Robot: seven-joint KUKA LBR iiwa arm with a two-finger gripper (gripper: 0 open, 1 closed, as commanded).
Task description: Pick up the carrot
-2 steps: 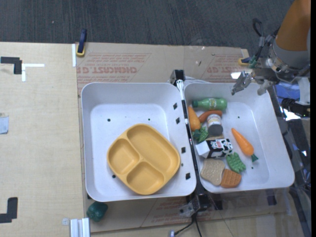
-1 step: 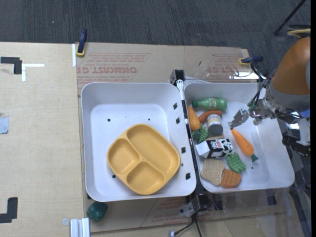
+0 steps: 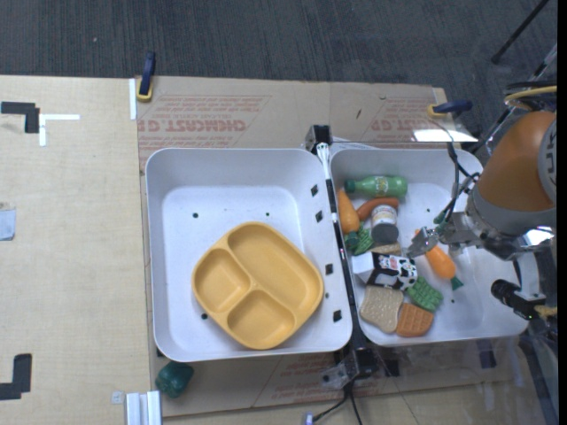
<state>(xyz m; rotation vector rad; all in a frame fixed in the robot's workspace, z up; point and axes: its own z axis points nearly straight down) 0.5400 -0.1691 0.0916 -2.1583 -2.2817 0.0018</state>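
Overhead, a dark green rounded object [image 3: 174, 377] lies on the brown cardboard sheet [image 3: 230, 118] just outside the near left corner of the shallow white left bin [image 3: 168, 237]. Inside that bin a yellow plastic plate with three compartments [image 3: 257, 283] sits alone, turned at an angle.

Across the divide, the shallow white right bin [image 3: 469, 312] is crowded with toy food. One orange carrot with a leafy green top [image 3: 347, 211] lies against the bin's left wall, its tip pointing toward the far side. Beside it are a green plastic bottle [image 3: 377, 185], a reddish-brown sausage [image 3: 383, 206] and a small dark can [image 3: 384, 229]. Nearer the camera lie a black-and-white cow-patterned carton [image 3: 392, 271], a tan slice of bread [image 3: 381, 309], an orange ridged cracker [image 3: 414, 320] and a green ridged piece [image 3: 424, 294].

A second orange carrot with a green stub [image 3: 440, 262] lies farther right in the same bin. The two-finger gripper [image 3: 427, 237] is just above it and seems to touch its upper end. Whether the gripper is open or closed cannot be told, nor whether it grips this carrot. The grey arm with its orange band [image 3: 523, 162] reaches in from the right.
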